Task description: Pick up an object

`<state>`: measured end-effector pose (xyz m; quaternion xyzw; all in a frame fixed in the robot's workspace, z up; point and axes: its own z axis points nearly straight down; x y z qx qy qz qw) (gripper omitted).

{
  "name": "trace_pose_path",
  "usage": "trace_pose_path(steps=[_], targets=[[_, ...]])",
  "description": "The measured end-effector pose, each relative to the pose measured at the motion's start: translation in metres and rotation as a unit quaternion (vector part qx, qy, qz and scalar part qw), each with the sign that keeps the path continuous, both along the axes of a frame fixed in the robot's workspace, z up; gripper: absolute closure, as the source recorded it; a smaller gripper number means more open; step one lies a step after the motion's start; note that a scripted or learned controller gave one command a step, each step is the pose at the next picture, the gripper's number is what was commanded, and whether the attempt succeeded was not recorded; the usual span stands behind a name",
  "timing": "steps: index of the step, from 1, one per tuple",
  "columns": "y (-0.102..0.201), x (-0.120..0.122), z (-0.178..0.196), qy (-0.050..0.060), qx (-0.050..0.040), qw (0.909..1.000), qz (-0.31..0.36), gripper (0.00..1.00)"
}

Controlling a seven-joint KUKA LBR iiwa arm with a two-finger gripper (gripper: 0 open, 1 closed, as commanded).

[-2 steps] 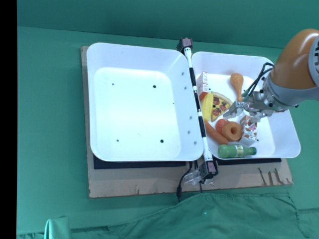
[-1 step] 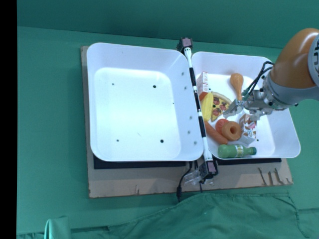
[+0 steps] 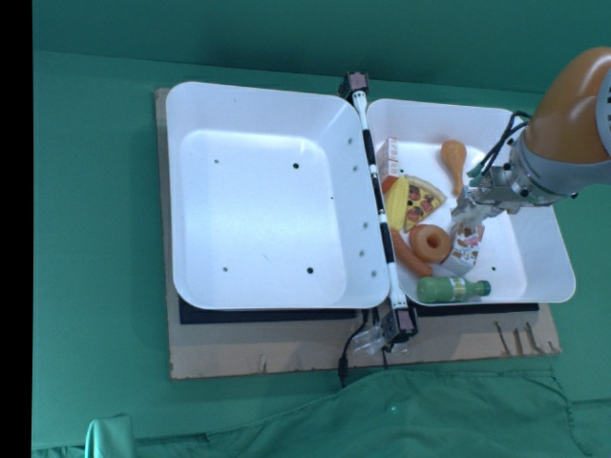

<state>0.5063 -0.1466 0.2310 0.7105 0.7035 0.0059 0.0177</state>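
My gripper hangs low in the right bin, reaching in from the right. Directly under its tip lies a small white carton with red print, tilted; the tip touches or nearly touches its top end. A glazed orange donut sits just left of it. A green bottle lies on its side by the bin's front wall. A pizza slice, a red and white box, an orange carrot-like piece and a brown drumstick lie further left and back.
The left bin stands beside the right one, with a black and white bar along the divide between them. Both rest on a cardboard sheet over green cloth. The right bin's floor is bare toward its right wall.
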Motion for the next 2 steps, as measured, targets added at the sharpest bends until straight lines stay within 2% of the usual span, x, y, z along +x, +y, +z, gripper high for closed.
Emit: trace_pose_path(steps=[1, 2], targets=[[-0.012, 0.004, 0.054, 0.012, 0.0062, 0.9999, 0.003, 1.0], [-0.009, 0.002, 0.118, 0.01, 0.006, 0.9999, 0.004, 1.0]])
